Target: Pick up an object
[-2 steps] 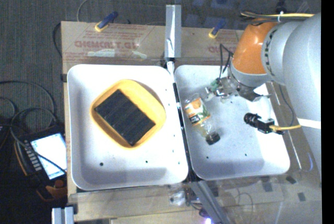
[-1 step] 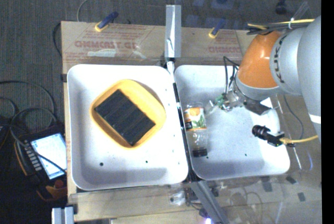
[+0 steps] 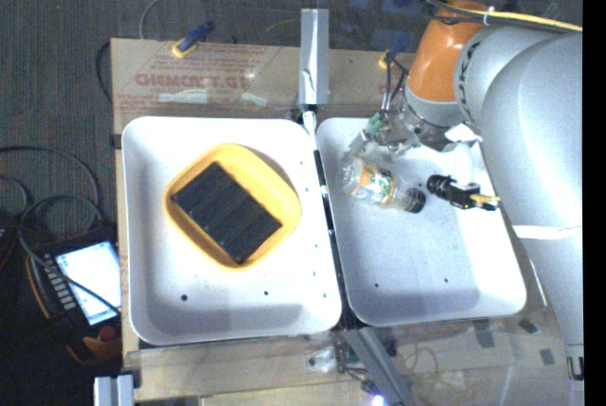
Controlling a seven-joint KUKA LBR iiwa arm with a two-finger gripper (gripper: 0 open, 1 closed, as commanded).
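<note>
At the far end of the right bin (image 3: 426,300), my claw (image 3: 384,132) hangs close beside a crumpled clear bottle (image 3: 381,185). I cannot tell if it is spread or pressed together. The left bin (image 3: 189,300) holds a yellow dish (image 3: 287,196) with a black slab (image 3: 227,210).

From here I see my arm (image 3: 535,111) as a broad, smooth pale-grey casing, with a rounded orange band (image 3: 437,63) above the wrist, a thin yellow cable (image 3: 530,19) crossing it, and a small metallic end effector (image 3: 390,132).
</note>
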